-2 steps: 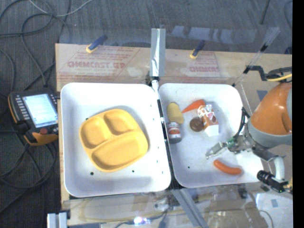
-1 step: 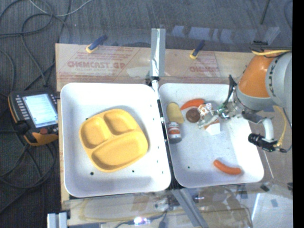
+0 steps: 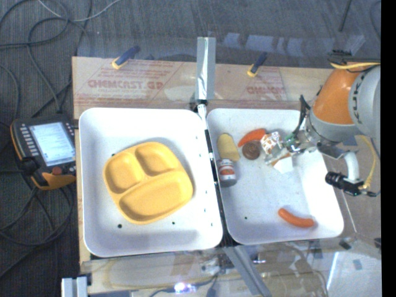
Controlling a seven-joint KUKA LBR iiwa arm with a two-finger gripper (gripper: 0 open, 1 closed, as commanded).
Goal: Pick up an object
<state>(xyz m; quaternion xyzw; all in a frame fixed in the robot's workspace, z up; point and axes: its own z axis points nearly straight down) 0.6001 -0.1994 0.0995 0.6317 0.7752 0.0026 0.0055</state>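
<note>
We reach into the right bin [image 3: 322,221], gripper [image 3: 291,146] near the red pepper [image 3: 253,135].
The pepper is probably light, stiff and smooth, so we grip mid-body; we cannot tell the gripper's state.

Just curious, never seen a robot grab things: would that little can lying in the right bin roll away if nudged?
Probably. The small can lies on its side on the right bin's smooth floor, so a sideways nudge would likely roll it. It looks rigid. The bin's wall beside it should stop it soon.
</note>
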